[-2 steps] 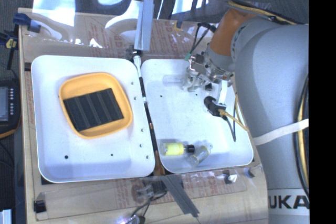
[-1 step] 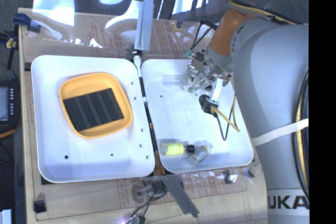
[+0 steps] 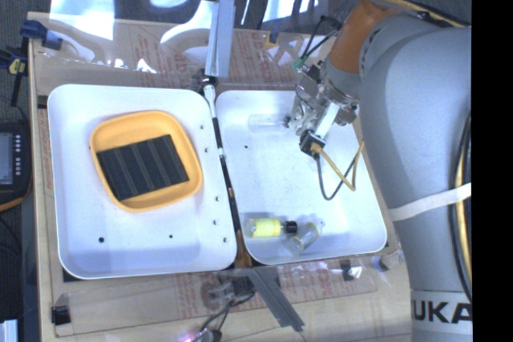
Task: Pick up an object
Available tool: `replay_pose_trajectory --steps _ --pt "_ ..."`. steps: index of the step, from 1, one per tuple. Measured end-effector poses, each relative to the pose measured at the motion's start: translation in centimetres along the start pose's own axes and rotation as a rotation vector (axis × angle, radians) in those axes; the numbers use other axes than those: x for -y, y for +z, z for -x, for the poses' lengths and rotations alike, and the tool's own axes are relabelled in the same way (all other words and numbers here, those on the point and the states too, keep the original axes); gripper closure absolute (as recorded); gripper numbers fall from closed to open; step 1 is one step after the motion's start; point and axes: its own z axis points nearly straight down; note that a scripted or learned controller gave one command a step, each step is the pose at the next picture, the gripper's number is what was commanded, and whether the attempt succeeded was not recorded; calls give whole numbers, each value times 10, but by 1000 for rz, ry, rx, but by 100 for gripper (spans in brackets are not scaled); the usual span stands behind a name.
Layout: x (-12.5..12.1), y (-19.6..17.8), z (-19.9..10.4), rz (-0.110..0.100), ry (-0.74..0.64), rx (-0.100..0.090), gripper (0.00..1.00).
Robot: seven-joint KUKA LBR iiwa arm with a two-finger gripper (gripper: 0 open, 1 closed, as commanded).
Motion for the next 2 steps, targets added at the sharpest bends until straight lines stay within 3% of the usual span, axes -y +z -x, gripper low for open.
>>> replay_pose_trajectory --steps 1,2 --pt "18 -131 10 -1 248 0 100" --pt "9 -151 19 -2 507 1 100"
